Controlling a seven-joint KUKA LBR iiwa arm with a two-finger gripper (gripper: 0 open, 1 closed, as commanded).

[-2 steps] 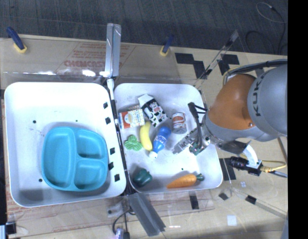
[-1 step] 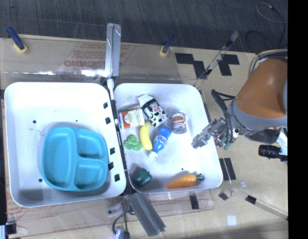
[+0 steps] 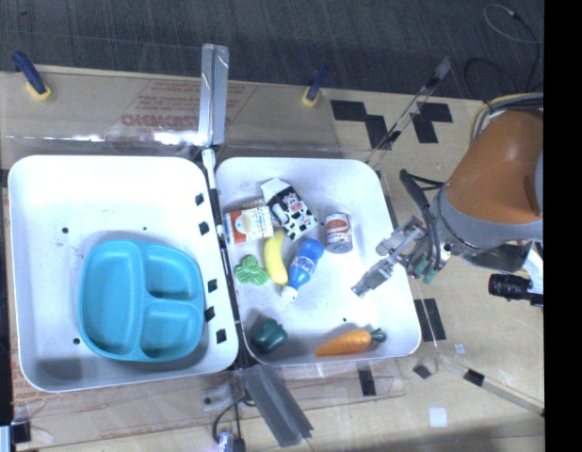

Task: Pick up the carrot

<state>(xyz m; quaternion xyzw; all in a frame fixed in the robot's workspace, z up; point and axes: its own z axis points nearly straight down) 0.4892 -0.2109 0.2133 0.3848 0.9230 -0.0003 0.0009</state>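
One two-finger gripper [image 3: 383, 269], at the end of the grey arm [image 3: 479, 229] with its orange band, poised over the right-hand part of the right bin [image 3: 390, 205]; fingers [image 3: 366, 282] spread apart, nothing between them; it hangs above and a little to the right of the carrot, not touching it

One carrot [image 3: 346, 343], orange with a green top at its right end, lying nearly flat along the near wall of the right bin, toward that bin's lower right corner

One dark green vegetable [image 3: 267, 335], left of the carrot, in the lower left corner of the same bin

One small can [image 3: 339, 232], red and silver, near the bin's middle, up and left of the gripper

One blue bottle [image 3: 304, 266] with a white cap, tilted, just left of the can

One yellow banana [image 3: 275, 259], touching or just beside the bottle on its left

One light green leafy item [image 3: 250, 271], left of the banana, near the dividing wall

One carton [image 3: 290, 209] with black and white cow patches, above the banana and bottle

One orange and white box [image 3: 249, 223], just left of the carton

One left bin [image 3: 37, 186], white, holding a light blue divided plate [image 3: 140, 299] with three compartments

Two blue clamps [image 3: 31, 75] on the far edge of the bench [image 3: 272, 102], well apart
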